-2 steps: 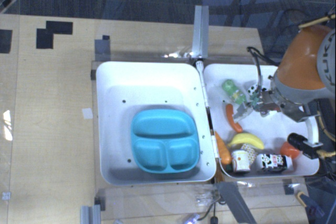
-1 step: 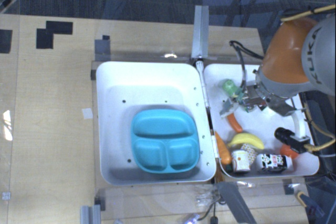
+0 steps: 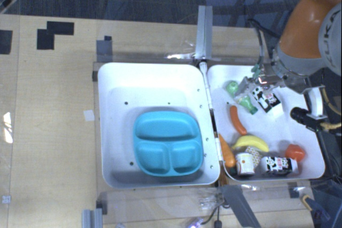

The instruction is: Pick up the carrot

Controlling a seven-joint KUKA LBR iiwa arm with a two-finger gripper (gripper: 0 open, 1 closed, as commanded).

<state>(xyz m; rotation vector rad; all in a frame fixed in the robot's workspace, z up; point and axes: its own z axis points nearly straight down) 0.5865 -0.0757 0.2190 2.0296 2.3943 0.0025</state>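
Overhead, the orange tapered carrot (image 3: 227, 151) lies against the left wall of the right white shallow bin (image 3: 318, 167), beside a yellow banana (image 3: 251, 142). Grey-and-orange arm (image 3: 312, 29) reaches in from right; its jaws sit over the bin's back part near a green crumpled item (image 3: 241, 96) and a black-and-white carton (image 3: 265, 99); jaw state cannot tell. Blue sectioned plastic tray (image 3: 168, 142) lies in the left white bin (image 3: 115, 115) on the wooden counter (image 3: 48, 131).

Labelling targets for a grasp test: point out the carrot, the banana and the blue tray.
carrot (image 3: 227, 151), camera view, mid-body
banana (image 3: 252, 142), camera view, middle of curve
blue tray (image 3: 168, 126), camera view, top compartment floor
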